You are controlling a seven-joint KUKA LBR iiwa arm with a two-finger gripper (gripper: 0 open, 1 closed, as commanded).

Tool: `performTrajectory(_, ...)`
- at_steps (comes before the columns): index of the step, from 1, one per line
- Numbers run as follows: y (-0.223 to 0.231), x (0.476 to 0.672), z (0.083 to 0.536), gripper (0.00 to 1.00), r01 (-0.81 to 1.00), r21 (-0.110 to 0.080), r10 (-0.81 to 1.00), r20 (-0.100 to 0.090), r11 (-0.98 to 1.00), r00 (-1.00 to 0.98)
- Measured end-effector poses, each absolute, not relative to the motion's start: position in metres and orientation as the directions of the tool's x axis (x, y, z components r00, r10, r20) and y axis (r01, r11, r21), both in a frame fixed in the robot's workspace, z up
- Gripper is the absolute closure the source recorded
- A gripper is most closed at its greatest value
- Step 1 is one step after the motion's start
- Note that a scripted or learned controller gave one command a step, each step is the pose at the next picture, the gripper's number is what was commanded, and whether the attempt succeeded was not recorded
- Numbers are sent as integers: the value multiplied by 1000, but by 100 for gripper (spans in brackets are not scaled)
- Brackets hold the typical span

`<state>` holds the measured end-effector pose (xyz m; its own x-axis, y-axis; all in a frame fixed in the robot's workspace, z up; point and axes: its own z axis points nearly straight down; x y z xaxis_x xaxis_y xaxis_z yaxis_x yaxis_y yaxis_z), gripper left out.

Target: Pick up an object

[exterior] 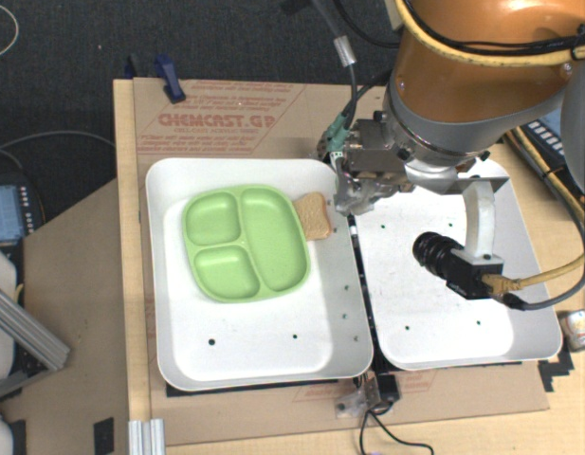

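Two shallow white plastic bins point(178, 254), one green three-compartment plastic plate point(245, 245), and one tan rectangular cracker-like piece point(315, 216).

green tray point(245, 245), cracker point(314, 216), left bin point(169, 282)

My arm point(491, 55) is showing a broad, glossy orange-copper shell with a grey ring beneath it. Below that ring, my wrist block point(373, 154) is looking like dull grey metal, boxy and bolted. Black cables point(330, 12) are trailing off beside the shell, one carrying a small silver plug.
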<state>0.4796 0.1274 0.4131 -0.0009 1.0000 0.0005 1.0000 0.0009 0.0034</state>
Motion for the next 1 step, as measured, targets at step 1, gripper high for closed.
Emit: performTrajectory(1,140,480,433,100,1000,4,1000,1,2,-2)
